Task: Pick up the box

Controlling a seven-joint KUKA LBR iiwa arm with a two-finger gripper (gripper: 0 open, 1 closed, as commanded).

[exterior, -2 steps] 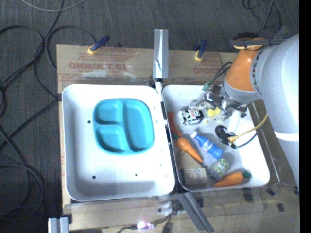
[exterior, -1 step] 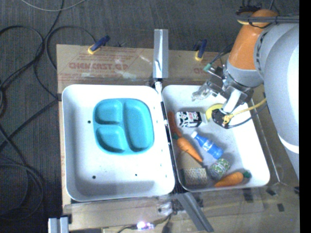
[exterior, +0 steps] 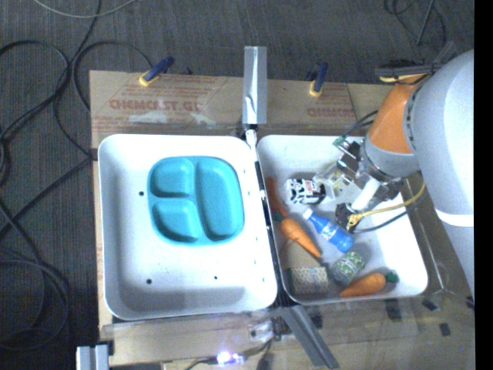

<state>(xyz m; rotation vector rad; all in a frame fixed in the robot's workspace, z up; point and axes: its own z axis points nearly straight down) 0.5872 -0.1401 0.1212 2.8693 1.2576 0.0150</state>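
The pincer (exterior: 348,193) hangs low in the right bin (exterior: 416,272), close to the black-and-white box (exterior: 305,191); if it is open or closed I cannot tell.

Even, fairly bright overhead light falls on the bench, and the two white bins (exterior: 115,284) glare slightly, nearly washed out. Shadows stay soft and short. The dark floor (exterior: 46,68) looks grainy. Overall sharpness is modest, with small items blurred.

faded red lettering on the cardboard (exterior: 166,105), illegible.
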